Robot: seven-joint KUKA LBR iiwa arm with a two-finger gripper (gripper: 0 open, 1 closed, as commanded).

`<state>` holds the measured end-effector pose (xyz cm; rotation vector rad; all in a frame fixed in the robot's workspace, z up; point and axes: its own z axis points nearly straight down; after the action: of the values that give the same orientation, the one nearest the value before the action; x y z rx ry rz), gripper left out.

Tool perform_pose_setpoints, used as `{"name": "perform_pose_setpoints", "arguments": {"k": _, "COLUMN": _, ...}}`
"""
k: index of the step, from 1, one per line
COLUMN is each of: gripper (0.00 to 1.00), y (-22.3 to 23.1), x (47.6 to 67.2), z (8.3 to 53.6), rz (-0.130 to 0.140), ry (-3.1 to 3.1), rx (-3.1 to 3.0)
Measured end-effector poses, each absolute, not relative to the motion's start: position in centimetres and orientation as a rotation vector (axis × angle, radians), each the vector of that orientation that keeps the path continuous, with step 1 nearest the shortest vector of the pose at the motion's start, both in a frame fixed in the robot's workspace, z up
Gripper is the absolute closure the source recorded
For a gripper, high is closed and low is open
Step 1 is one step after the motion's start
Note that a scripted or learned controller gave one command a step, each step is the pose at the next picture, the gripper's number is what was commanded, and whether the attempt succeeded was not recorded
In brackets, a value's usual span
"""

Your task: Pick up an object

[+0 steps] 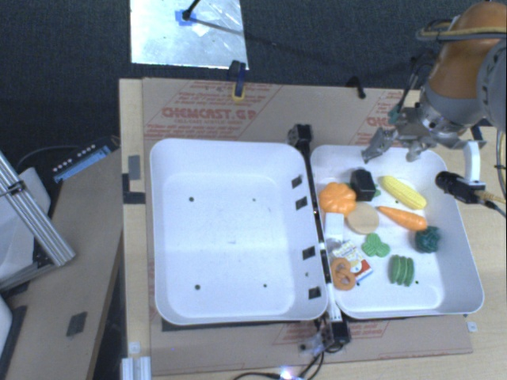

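Nothing is being held yet: the gripper (398, 142) is hovering with its fingers spread apart over the far edge of the right bin (455, 295), where the corn (403, 191), carrot (402, 218) and pumpkin (337, 198) are lying. Descending, closing and lifting all seem left.

Bright even overhead light, soft focus, glare whitening the bins (230, 165)

White bins (230, 153), yellow corn (403, 191), orange carrot (402, 218), green broccoli (428, 239)
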<state>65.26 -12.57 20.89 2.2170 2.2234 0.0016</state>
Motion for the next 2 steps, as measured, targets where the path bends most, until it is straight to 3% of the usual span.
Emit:
{"name": "perform_pose_setpoints", "arguments": {"k": 1, "gripper": 0.0, "y": -13.3, "x": 65.9, "z": 10.1, "rz": -0.006, "ry": 2.227, "rx": 2.223}}
{"name": "perform_pose_setpoints", "arguments": {"k": 2, "gripper": 0.0, "y": -10.8, "x": 66.9, "z": 8.4, "rz": 0.002, "ry": 2.228, "rx": 2.213}}
